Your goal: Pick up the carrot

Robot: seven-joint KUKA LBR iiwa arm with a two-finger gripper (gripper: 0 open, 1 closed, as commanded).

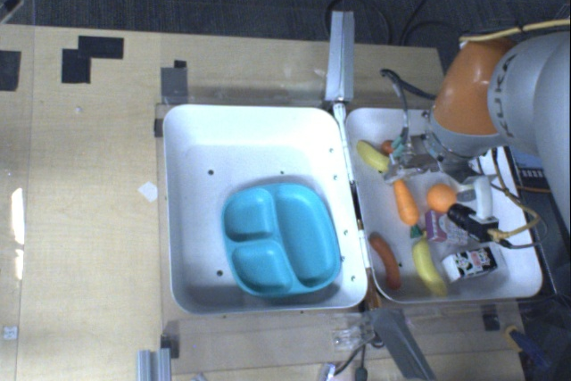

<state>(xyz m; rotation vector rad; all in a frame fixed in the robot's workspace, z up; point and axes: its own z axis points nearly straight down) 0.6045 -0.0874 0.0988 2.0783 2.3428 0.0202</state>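
Observation:
The carrot (pixel 406 202) is a short orange piece lying in the middle of the right bin (pixel 526 281), its long axis running near to far. My gripper (pixel 403 161) hangs just beyond the carrot's far end, close above the bin floor, with the grey arm and its orange band (pixel 471 89) behind it to the right. Nothing can be seen held in it.
Around the carrot lie a yellow banana-shaped piece (pixel 372 156), an orange ball (pixel 440 196), a purple item (pixel 434 225), a brown sausage (pixel 385 254), a second yellow piece (pixel 429 266) and a black-and-white box (pixel 473 261). The left bin (pixel 192 138) holds a blue divided tray (pixel 281 236).

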